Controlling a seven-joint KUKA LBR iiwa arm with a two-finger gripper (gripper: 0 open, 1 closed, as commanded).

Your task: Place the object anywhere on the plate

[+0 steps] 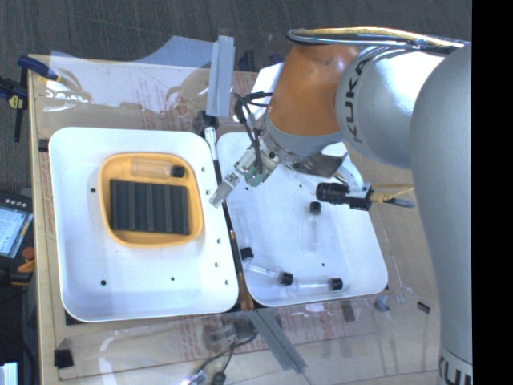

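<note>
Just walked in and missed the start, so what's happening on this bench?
A grey KUKA arm reaches in over the right bin, where several clear vials with black caps lie loose. Its gripper sits near that bin's upper left corner; what it holds, if anything, is unclear. In the left bin sits a yellow plate with one clear vial lying along its top edge.

Bright, even light falls from above; the two shallow white plastic bins (pixel 144 287) glare almost to pure white, losing surface detail. My grey metal arm with its orange band (pixel 309 87) casts only a soft, faint shadow below it. The whole frame looks slightly soft, and the dark floor (pixel 120 6) stays dim and grainy.
</note>
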